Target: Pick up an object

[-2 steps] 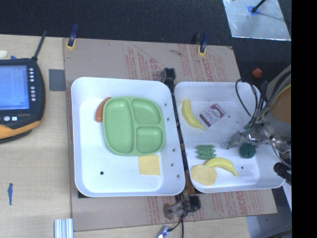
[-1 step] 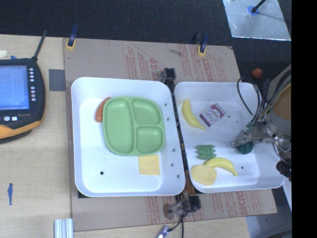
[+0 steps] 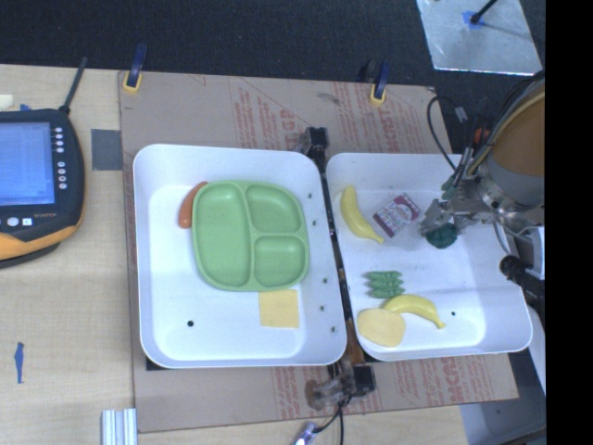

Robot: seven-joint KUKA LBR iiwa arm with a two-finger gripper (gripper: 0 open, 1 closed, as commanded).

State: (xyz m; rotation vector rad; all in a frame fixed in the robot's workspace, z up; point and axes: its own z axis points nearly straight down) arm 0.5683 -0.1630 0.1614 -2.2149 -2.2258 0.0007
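Item: right bin (image 3: pixel 491 336), shallow, white. Contents: a yellow banana-shaped piece (image 3: pixel 358 215) near the left wall; a small red-and-white packet (image 3: pixel 396 214) just beside it; a green pea pod (image 3: pixel 383 282) at the middle; a second banana (image 3: pixel 417 310) and a pale yellow slice (image 3: pixel 380 327) touching each other at the near edge; a dark teal rounded object (image 3: pixel 443 237) toward the right.

Item: left bin (image 3: pixel 157 332). Contents: a green divided tray (image 3: pixel 250 235), an orange-red piece (image 3: pixel 188 206) partly tucked under the tray's left rim, and a yellow square (image 3: pixel 279 309) just below the tray.

Item: gripper (image 3: pixel 445 219), low over the right bin, directly above the teal object. Whether its jaws stand apart or together cannot be told; the metal parts blur together, and no object is seen between them.

Step in hand, as judged: the approach to a grasp, with the teal object the likeliest target. Nothing is lifted. The next move calls for a short descent that straddles the object, then a firm closure before rising; a rounded body may roll or slip out.

Obscured: the arm's grey body and orange band are cut off at the right. The teal object's upper part is hidden by the gripper, so its shape is uncertain. Contact between them cannot be confirmed.

Beside the bins: a handheld control pendant (image 3: pixel 32 179), cut off at the left.
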